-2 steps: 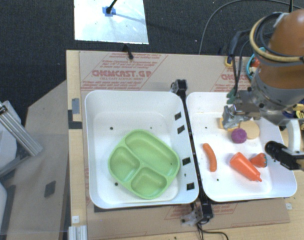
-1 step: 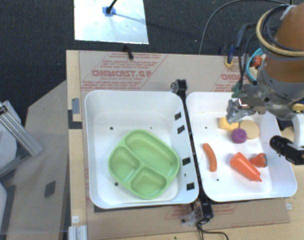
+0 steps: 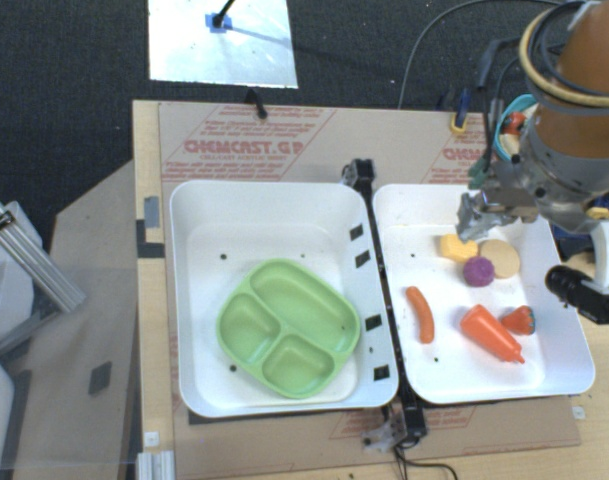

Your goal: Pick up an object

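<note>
Down at the near edge of the bench, two white bins sat side by side. The left bin (image 3: 199, 268) held one green divided plate (image 3: 289, 328), three compartments, lying flat toward the near side. The right bin (image 3: 564, 373) carried the pickings: nearest, one orange carrot-shaped toy (image 3: 492, 334) lying at a slant, with one small red piece (image 3: 521, 319) just beside its far end. A little further in, one orange-red sausage (image 3: 420, 314) lay apart from the rest, toward the divider. Beyond those, a tight cluster: one purple ball (image 3: 478, 271) touching one tan round disc (image 3: 501, 259), and one yellow chunk (image 3: 454, 247) just beside them.

And there was the gripper (image 3: 472, 218), down over the far part of the right bin, right above that yellow chunk! Nothing showed between its tips; whether they stood apart or together, I couldn't tell from this slant.

By my reading, the grab hadn't landed yet. To do it well, the descent needed to centre squarely on the yellow chunk, straddle it without catching the purple ball next door, close firmly, then lift straight up. The crowding looked like the risk: a nudge could send the ball rolling.

Farthest back, one sheet of printed cardboard (image 3: 244, 138) lay under both bins.
</note>
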You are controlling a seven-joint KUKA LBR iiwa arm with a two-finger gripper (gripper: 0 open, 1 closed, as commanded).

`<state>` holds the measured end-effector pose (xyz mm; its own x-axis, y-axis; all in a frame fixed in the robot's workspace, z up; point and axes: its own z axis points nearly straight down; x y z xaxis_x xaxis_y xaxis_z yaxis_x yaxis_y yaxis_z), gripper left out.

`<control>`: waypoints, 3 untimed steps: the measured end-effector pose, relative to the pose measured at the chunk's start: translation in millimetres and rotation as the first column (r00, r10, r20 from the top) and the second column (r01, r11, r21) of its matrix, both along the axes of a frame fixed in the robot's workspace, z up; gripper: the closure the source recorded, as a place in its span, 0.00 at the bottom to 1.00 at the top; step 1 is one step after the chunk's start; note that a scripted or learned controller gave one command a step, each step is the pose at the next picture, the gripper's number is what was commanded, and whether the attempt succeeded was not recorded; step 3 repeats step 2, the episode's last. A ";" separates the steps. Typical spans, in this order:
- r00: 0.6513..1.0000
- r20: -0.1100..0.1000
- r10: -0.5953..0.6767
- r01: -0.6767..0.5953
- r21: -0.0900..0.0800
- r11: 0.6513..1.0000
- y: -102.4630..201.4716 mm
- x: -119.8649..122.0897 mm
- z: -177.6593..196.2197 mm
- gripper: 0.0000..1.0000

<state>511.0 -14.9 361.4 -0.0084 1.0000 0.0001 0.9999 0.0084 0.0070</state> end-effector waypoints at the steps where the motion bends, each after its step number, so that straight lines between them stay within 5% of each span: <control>1: 1.000 0.016 -0.003 0.003 0.000 1.000 -8.5 -1.1 172.7 1.00; 2: 1.000 -0.005 0.005 -0.005 0.001 1.000 84.0 7.3 143.3 1.00; 3: 1.000 -0.005 0.005 -0.005 0.001 1.000 84.0 7.3 143.3 1.00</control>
